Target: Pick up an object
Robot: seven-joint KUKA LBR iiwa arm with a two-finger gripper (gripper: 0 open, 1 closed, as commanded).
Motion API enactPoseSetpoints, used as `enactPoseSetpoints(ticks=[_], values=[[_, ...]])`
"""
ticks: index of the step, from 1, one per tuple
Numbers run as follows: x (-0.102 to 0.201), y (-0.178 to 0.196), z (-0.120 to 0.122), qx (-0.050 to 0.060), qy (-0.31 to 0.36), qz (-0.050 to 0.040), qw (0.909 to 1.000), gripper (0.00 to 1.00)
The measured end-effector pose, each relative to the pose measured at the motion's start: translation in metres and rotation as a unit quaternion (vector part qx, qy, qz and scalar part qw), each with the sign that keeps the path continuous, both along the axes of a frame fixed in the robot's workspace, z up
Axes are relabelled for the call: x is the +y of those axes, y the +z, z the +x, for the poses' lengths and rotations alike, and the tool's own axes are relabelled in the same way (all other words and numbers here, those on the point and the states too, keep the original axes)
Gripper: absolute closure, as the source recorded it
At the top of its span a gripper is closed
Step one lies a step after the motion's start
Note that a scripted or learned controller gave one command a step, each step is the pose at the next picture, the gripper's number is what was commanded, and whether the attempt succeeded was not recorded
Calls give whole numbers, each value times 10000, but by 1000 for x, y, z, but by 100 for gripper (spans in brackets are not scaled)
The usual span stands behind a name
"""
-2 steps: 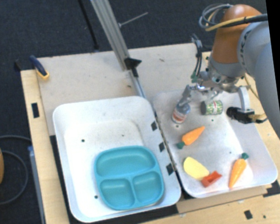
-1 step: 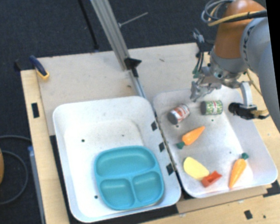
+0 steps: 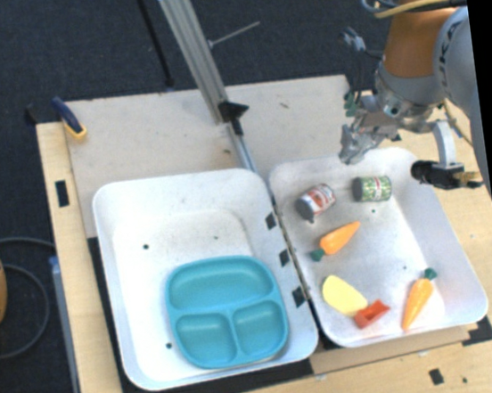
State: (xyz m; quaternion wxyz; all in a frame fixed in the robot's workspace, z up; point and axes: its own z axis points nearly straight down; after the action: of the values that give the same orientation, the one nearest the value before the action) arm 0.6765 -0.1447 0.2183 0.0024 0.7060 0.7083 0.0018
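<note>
On the left, a teal plastic tray with three sections [image 3: 228, 311] lies in the left white bin [image 3: 118, 217]. In the right white bin [image 3: 449, 236] lie a small red and silver can [image 3: 317, 200], an orange toy carrot [image 3: 340, 238] and a small green can [image 3: 372, 187]. The gripper [image 3: 354, 147] hangs above the bin's back edge, near the green can and holding nothing. I think it should come straight down over that can and squeeze its round sides gently so it can't roll.
</note>
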Motion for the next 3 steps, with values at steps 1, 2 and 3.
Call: enactPoseSetpoints(ticks=[1, 2, 3], values=[[9, 53, 0, -7, 5, -2, 10000, 100], [8, 69, 1, 12, 13, 1, 10000, 100], [52, 52, -27, 36, 8, 3, 10000, 100]])
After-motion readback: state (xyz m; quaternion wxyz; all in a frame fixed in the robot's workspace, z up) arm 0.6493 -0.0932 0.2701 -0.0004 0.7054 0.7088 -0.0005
